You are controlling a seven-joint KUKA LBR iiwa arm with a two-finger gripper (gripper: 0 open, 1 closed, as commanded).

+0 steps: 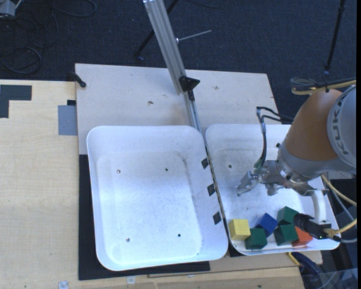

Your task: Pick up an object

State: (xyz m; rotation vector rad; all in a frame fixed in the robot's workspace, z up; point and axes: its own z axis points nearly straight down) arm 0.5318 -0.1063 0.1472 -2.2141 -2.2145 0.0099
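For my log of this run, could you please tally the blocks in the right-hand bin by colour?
Yellow block: 1
Blue block: 1
Green blocks: 3
Orange block: 1
Total: 6

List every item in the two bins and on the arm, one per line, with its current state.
claw: over the right bin, above bare floor, apart from the blocks
yellow block: lying in right bin, near front edge
blue block: lying among the cluster
green blocks: lying in the cluster
orange block: lying at cluster's right end
left bin: flat on bench
right bin: flat on bench
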